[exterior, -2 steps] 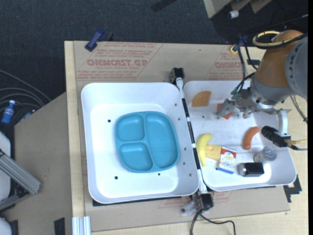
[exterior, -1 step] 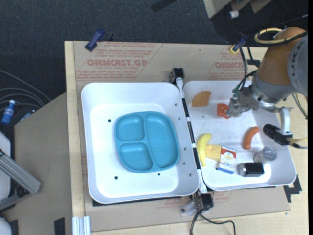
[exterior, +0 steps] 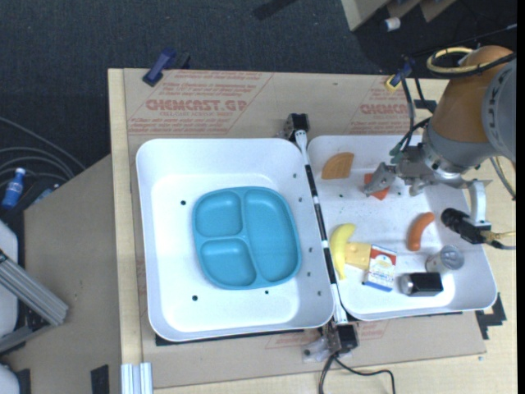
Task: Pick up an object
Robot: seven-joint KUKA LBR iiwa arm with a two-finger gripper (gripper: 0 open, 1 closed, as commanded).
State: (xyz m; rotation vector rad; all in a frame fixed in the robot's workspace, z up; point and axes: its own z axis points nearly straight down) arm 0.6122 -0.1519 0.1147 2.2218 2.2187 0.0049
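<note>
Bench, two bins | left bin [exterior: 156, 220]: blue tray [exterior: 244, 236] | right bin [exterior: 476, 290]: gripper [exterior: 384, 180] over far side, jaw state unclear | banana [exterior: 339, 245] near divider

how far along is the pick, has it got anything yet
Nothing looks lifted yet. The gripper is down in the right bin, near the bread slice, with a small reddish thing at its tip that I can't identify. The sausage, banana and small box lie loose. The grasp and lift remain.
</note>
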